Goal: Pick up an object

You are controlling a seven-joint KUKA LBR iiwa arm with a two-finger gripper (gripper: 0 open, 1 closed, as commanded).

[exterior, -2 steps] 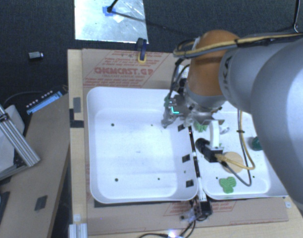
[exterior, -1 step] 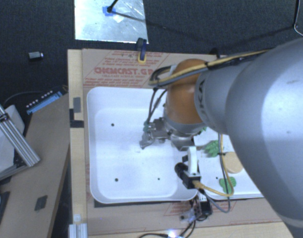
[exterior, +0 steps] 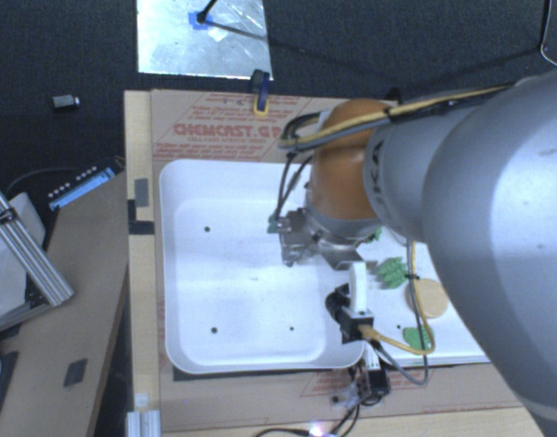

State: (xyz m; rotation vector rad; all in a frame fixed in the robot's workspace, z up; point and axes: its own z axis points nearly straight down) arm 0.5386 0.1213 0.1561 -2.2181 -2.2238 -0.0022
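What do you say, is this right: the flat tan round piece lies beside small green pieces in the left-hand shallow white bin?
Not quite. In the camera view the flat tan round piece lies beside the small green pieces in the right-hand shallow white bin, not the left-hand bin.

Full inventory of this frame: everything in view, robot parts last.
left bin: 1, white, centre, on the cardboard
right bin: 1, white, right of it, largely under the arm
green piece: 1, green, right bin, near its left side
disc: 1, tan, right bin, just right of the green piece
second green piece: 1, green, right bin, near its front edge
cardboard: 1, brown with red print, under both bins
foil sheet: 1, silver, top, on the dark floor
clamp: 1, blue and yellow, cardboard's far edge
rail: 1, silver, far left
arm: 1, grey with orange band, from the right
claw: 1, metal, over the left bin
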